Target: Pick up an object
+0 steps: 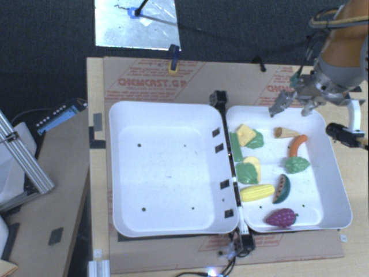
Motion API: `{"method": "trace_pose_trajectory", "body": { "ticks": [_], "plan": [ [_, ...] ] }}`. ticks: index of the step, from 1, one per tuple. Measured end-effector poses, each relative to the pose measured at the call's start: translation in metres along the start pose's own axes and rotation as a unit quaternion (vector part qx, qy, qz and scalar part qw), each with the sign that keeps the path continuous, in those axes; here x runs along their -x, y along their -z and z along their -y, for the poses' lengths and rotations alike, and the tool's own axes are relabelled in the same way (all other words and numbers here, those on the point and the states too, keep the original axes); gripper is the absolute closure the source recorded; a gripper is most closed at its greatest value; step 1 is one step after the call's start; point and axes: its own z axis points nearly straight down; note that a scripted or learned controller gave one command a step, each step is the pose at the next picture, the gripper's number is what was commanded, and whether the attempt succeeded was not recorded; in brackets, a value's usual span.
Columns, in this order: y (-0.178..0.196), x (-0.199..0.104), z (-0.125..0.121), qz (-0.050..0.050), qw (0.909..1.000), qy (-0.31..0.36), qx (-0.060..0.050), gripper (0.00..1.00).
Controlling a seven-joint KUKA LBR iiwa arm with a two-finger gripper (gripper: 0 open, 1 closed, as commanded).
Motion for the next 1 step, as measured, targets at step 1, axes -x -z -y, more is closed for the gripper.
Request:
{"method": "trace_pose_trajectory", "body": {
  "ticks": [1],
  "plan": [
    [0.0112, -0.0002, -0.0009, 0.0, 1.0, 0.001, 0.002, 1.0]
  ]
}}
